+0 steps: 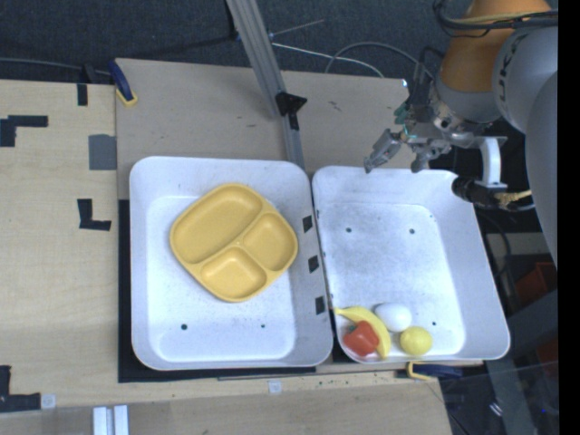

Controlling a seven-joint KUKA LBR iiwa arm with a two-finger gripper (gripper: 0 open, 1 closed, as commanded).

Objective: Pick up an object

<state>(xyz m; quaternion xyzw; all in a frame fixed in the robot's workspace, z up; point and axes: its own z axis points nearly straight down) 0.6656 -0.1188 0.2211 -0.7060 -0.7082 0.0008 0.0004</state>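
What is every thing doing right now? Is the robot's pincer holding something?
pincer: open, holding nothing, up over the far edge of the right bin.
yellow plate: lying flat in the left bin, right way up, nothing in its three parts.
banana: lying in the right bin's near corner.
red thing: against the banana.
white egg: beside the banana.
yellow ball: resting next to the egg.

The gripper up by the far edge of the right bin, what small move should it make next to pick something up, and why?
Probably travel toward the near edge of the right bin. The gripper hangs open with nothing between its fingers at the bin's far rim, while the banana, red piece, white egg and yellow ball cluster at the near rim.
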